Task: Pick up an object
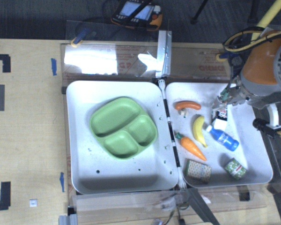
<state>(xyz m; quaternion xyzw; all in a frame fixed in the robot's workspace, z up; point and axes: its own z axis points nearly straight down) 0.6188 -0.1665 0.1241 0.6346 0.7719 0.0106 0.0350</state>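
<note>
In the right bin [262, 170], far side, my gripper [220, 112] hangs above the blue bottle [223, 138], banana [198, 131] left; jaw state indiscernible.

Bright, even light falls from above, and strong glare whitens the clear sheet [103, 60] behind the 2 white bins [79, 125]. The green tray [123, 127] casts a soft shadow toward the bin's near edge. Detail is slightly soft overall, with the dark floor [47, 8] dim.
</note>
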